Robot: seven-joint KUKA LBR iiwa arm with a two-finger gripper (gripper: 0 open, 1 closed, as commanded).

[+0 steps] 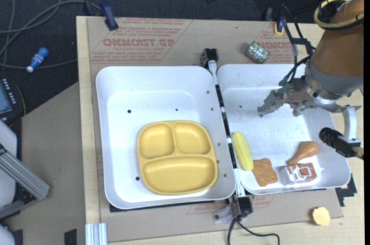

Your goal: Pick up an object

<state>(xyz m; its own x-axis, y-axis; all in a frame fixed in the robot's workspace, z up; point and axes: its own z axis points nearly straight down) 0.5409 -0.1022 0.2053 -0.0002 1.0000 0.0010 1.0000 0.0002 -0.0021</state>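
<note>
Grey two-finger gripper (276, 104) fingers spread, gripping nothing; yellow plastic toy corn cob (241, 150) at 7 o'clock, light, rigid, slippery: pinch mid-length.

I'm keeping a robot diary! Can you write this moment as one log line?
end effector: above right bin, holding nothing | corn, drumstick: near front edge | yellow tray: left bin

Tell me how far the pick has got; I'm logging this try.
Done: nothing lifted yet. The corn cob, chicken leg and other toy foods lie in the right bin. In hand: the gripper hovers over bare floor, fingers spread, holding nothing. Left: descend on an object, close, lift.
</note>
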